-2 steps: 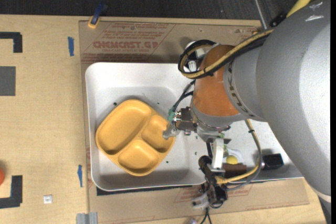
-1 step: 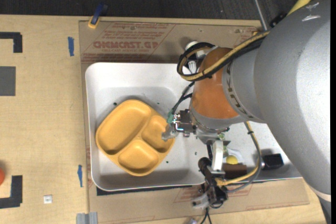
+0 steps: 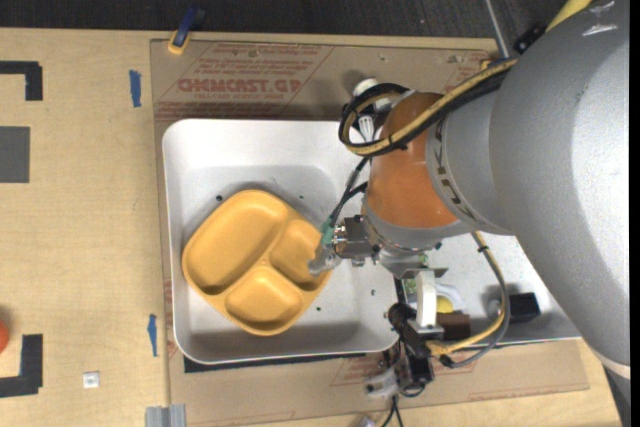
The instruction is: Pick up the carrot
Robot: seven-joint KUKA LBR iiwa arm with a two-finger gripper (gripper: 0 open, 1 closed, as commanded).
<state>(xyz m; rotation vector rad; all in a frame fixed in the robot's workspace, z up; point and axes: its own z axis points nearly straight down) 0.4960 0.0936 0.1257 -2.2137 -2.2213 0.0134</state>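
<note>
Grey arm point(image 3: 560, 125) reaching in from the right, orange-banded wrist point(image 3: 405, 177) angled downward.

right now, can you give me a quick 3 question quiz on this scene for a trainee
1. True or false: the yellow divided plate lies inside the white bin.
2. Multiple choice: which band sits on the arm above the wrist? A) blue B) orange C) green
3. Fill in: the plate has ___ compartments.

Key:
1. True; it rests on the bin floor, towards the bin's left side in the camera view.
2. B; the orange band wraps the grey arm over the bin's right part.
3. Three. No carrot can be seen in any of them, and the claw is hidden below the wrist.
</note>
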